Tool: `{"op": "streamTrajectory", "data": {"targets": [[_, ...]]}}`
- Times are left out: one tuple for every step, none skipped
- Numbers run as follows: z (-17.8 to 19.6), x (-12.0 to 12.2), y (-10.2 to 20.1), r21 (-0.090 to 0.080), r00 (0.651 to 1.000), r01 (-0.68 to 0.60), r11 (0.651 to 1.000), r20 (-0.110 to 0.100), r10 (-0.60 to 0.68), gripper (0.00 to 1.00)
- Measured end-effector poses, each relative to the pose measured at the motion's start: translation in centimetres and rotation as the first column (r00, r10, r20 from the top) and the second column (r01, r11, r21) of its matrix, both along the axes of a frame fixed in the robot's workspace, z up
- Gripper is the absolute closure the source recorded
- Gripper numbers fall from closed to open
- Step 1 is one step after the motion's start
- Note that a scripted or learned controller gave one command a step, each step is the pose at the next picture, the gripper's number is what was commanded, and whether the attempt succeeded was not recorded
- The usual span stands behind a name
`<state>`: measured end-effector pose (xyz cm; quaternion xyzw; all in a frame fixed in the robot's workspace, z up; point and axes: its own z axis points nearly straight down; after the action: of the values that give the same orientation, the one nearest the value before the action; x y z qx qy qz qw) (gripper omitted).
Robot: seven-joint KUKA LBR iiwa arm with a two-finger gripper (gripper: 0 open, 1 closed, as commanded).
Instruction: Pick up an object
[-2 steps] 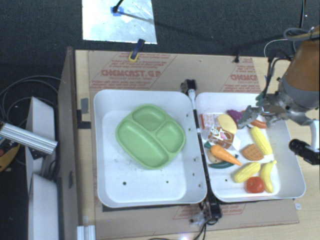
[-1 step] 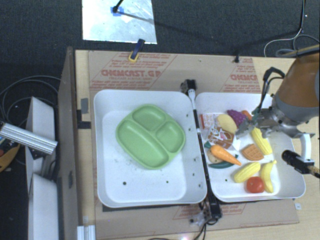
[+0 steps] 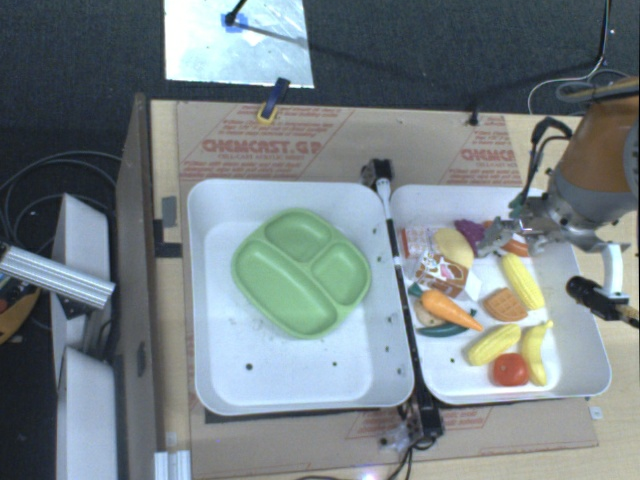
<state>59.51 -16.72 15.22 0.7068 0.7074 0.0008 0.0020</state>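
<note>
Carefully now, from the overhead camera view: lower the gripper (image 3: pixel 507 236), finger state impossible to tell, straight onto the corn cob (image 3: pixel 522 281) lying just beside it in the right bin (image 3: pixel 590 368), avoiding the waffle (image 3: pixel 505 305) and purple eggplant (image 3: pixel 470 236) nearby.

The left bin (image 3: pixel 220 368) has open floor along its rim, widest from 5 to 8 o'clock; a green plate (image 3: pixel 300 271) fills its middle. The right bin (image 3: pixel 590 368) is crowded: toy food lies packed from the divider (image 3: pixel 398 288) across to 3 o'clock, with corn (image 3: pixel 522 281), a carrot (image 3: pixel 450 308), a tomato (image 3: pixel 510 369) and a banana (image 3: pixel 537 352) near or touching one another. Its barest floor lies at 12 o'clock. The arm (image 3: pixel 600 168) and claw (image 3: pixel 512 233) hang over its 1 o'clock corner, blocking entry there.
</note>
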Motion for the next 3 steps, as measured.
{"op": "streamTrajectory", "data": {"targets": [[-3.4, 4.2, 1.8, 0.002, 1.0, -0.006, 1.0, 0.0, 0.006, 0.0], [-2.1, 4.2, 1.7, 0.0, 1.0, -0.005, 1.0, 0.003, 0.005, 1.0], [-2.2, 4.2, 1.7, 0.001, 1.0, -0.005, 1.0, 0.002, 0.005, 0.0]]}}
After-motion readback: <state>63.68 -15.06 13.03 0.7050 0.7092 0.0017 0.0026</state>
